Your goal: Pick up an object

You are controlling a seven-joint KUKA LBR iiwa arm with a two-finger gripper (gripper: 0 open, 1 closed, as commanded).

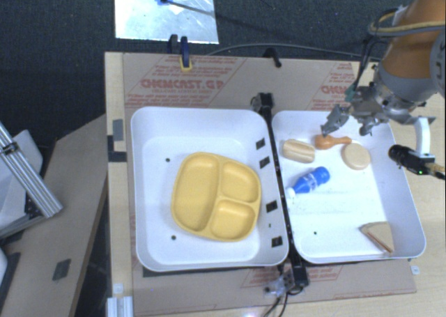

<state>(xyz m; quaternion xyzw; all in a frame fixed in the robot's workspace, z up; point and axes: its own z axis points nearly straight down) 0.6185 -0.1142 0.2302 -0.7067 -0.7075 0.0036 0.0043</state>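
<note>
**Open gripper poised over the right bin's far edge**

We see the arm (411, 37) reaching in from the right, its gripper (350, 122) hanging above the far part of the right bin (408, 204). The two fingers stand spread apart with nothing between them. Just below them lies an orange spoon-shaped toy (332, 141), close to the fingertips — whether they touch it we cannot tell.

The other things in the right bin lie loose: a tan bread roll (298, 150) to the left of the orange piece, a pale round disc (357, 156) to its right, a blue bottle (309, 181) nearer the middle, and a brown wedge (378, 235) in the near right corner.

The left bin (150, 190) holds a yellow divided plate (216, 196), lying flat — well apart from the gripper.
</note>
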